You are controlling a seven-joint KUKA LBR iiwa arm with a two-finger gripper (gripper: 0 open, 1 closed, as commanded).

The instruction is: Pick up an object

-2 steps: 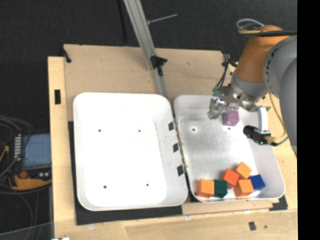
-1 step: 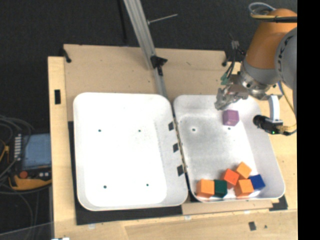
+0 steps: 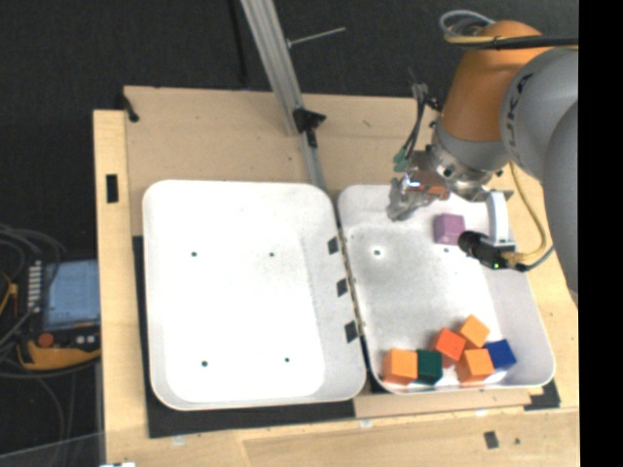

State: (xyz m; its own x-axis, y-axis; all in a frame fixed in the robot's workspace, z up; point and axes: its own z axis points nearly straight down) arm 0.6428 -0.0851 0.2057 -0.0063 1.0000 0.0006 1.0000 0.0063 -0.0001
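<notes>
The purple block (image 3: 449, 228) lies flat in the right bin (image 3: 419, 280), just beside the gripper (image 3: 404, 202) on its lower right, apart from it; it looks squarish, no clear long axis. The gripper hangs over the bin's far edge, gripping nothing; its spread cannot be told. Well below it cluster orange blocks (image 3: 450, 343), a green block (image 3: 429, 365) and a blue block (image 3: 500, 353).

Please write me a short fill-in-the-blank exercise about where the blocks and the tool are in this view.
1. The purple block lies in the ____ bin.
2. The tool hovers near that bin's ____ edge.
3. The green block sits between two ____ blocks.
4. The blue block lies at the cluster's ____ end.

Missing words: right; far; orange; right
</notes>
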